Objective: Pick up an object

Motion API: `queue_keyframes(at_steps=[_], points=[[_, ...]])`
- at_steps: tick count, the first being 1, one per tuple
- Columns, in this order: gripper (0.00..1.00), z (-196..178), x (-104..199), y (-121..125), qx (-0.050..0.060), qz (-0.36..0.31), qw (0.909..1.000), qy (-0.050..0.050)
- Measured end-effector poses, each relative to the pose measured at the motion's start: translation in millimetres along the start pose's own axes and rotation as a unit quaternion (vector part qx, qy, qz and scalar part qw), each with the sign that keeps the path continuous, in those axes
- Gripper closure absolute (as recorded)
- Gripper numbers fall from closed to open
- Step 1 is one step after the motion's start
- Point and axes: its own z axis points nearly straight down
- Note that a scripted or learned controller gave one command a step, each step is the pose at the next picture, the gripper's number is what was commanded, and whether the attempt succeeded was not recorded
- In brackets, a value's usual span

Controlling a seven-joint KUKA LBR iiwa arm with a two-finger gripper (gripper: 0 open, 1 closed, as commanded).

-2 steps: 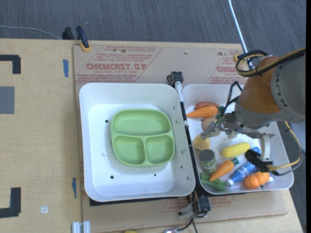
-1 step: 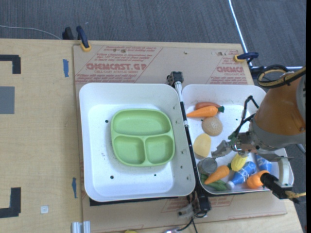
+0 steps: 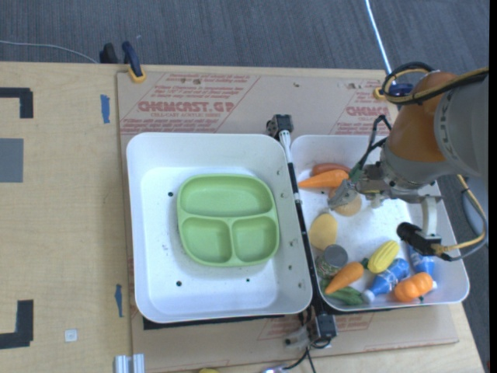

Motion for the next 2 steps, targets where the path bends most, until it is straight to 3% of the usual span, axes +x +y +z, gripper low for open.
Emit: queue_keyframes(at_steps=[1,2], points=[[0.00,9.7,6.5,64.3,0.038,-0.004,0.9993,0.003],[0.00,9.7,8.0,64.1,0.038,-0.003,0.9993,0.000]])
